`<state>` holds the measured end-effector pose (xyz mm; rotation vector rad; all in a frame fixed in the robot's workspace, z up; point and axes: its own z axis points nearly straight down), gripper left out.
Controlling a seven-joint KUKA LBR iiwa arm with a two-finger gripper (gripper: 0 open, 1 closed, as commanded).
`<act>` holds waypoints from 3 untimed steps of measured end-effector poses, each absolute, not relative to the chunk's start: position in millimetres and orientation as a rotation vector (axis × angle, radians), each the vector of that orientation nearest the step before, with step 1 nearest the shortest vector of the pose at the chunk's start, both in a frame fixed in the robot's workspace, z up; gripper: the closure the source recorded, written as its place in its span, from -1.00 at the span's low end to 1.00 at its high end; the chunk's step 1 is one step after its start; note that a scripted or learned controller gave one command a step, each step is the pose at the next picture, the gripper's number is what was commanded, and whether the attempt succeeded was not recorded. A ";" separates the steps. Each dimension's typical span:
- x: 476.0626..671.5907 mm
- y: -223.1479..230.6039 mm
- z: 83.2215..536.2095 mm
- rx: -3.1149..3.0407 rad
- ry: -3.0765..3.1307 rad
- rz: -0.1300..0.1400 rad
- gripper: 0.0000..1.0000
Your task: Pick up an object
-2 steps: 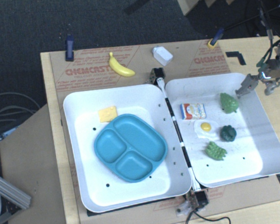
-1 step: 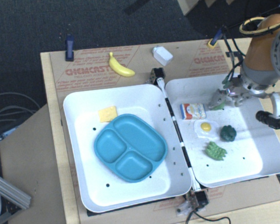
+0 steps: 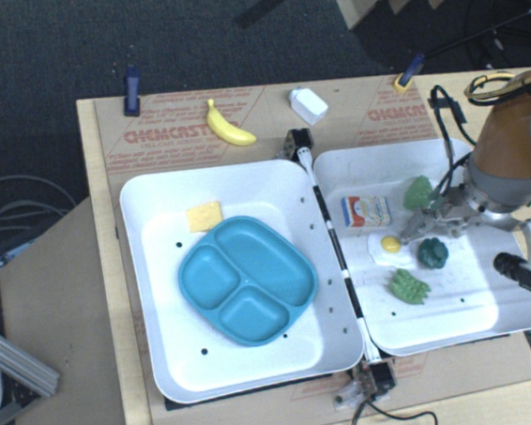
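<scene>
Gripper (image 3: 420, 228), finger state impossible to tell, is hovering at 12 o'clock of the dark teal round object (image 3: 432, 253) in the right white bin (image 3: 466, 327).

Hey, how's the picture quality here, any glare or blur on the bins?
In the camera view, light is even; the left white bin looks bright, its near rim almost washed out. The blue divided plate is sharp with a soft sheen. Around the gripper, in the right white bin, details are soft and small.
</scene>
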<state>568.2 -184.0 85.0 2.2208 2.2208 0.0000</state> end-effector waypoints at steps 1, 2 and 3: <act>528.0 -150.8 85.4 2.221 2.221 0.002 -1.00; 528.1 -150.9 94.5 2.221 2.219 0.002 1.00; 582.8 -99.8 210.8 2.217 2.222 0.004 1.00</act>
